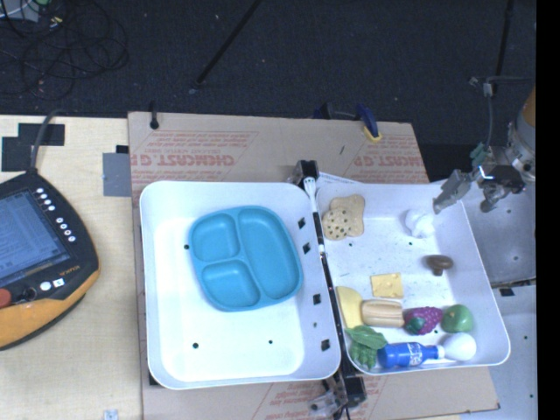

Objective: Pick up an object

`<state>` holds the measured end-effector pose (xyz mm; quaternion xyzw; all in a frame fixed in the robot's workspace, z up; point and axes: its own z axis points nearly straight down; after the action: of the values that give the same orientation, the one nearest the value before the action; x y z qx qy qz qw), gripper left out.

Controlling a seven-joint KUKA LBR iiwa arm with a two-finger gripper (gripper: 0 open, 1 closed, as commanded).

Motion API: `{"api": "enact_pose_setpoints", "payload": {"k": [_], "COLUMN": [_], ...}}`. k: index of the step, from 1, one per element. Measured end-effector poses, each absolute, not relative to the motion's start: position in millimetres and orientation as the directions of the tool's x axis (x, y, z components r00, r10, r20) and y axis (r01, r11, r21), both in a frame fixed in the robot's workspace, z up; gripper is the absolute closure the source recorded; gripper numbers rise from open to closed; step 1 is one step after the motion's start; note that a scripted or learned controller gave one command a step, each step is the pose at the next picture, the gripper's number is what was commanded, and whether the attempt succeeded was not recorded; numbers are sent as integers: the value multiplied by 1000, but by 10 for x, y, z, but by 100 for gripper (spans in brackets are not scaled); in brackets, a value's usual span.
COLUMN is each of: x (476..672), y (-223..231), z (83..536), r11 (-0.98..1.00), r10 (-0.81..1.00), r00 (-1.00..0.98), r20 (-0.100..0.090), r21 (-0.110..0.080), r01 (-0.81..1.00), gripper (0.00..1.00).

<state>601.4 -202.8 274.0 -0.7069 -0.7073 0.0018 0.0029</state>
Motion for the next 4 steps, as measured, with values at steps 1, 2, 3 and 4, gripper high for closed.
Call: {"api": "enact_pose_setpoints", "payload": {"k": [1,2,3,4], "x": [6041,6453,6442,6442], "y": [-1178,-891,-922,-1205], "z": [795,855,855,857], "r11": [3,3,0,-1], "r10": [1000,1000,1000,1000], "r00": [-3,-3,0,1], "r20": [1,1,2,1], "r21": [-8,-3,-4,-3], "r01": [1000,1000,1000,1000], "gripper": [0,0,0,0]}}
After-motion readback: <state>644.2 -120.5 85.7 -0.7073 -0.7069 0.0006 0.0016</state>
